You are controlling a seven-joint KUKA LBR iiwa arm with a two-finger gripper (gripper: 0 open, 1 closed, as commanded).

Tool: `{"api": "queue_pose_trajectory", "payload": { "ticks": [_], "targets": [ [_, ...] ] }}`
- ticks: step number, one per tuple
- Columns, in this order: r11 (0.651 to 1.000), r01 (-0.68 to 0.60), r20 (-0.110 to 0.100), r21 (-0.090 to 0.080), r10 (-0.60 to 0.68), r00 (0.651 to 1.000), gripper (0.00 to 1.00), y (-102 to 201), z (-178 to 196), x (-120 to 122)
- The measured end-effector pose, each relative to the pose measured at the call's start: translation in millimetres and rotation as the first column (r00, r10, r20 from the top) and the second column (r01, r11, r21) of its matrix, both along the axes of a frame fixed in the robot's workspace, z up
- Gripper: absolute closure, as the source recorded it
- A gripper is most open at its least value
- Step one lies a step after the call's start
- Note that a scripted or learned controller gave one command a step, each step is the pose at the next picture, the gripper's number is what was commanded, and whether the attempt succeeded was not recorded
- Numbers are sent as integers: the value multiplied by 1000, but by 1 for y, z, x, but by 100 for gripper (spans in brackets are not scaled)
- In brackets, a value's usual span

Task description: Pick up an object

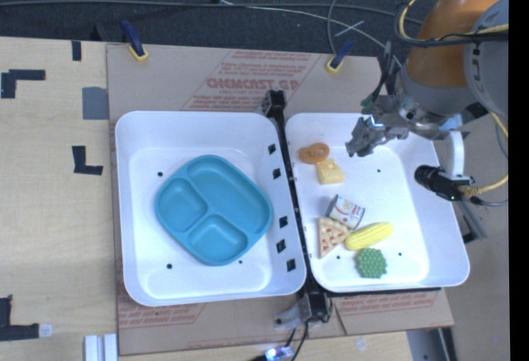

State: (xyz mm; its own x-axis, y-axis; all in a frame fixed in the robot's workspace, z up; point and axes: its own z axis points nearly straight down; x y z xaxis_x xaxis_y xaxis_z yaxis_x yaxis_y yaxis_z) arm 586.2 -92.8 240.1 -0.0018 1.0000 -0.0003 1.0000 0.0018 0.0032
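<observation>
The right bin (430, 256) holds several toy foods. An orange pretzel (313, 154) lies near its back left, with a pale yellow cheese block (331, 173) just in front of it. Further forward are a small grey and white packet (345, 211), a pizza slice (330, 236), a yellow corn cob (369, 235) and a green broccoli piece (371, 263). My gripper (363, 140) hangs above the back of this bin, to the right of the pretzel, and nothing shows between its dark fingers.
The left bin (136, 144) holds a blue sectioned tray (213, 209). A black divider with clips (283, 186) runs between the bins. Cables loop over the arm at the upper right, and a black fitting (436, 179) sticks out over the right bin's edge.
</observation>
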Motion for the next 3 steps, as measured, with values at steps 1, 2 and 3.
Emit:
{"api": "queue_pose_trajectory", "payload": {
  "ticks": [1, 2, 3],
  "targets": [
    [1000, -4, -6, 1, 4, 1000, 100, 52, -14, 6],
    [1000, -3, -6, 1, 3, 1000, 100, 101, -24, 11],
    [1000, -5, -3, 2, 5, 1000, 100, 156, -16, 23]
  ]
}}
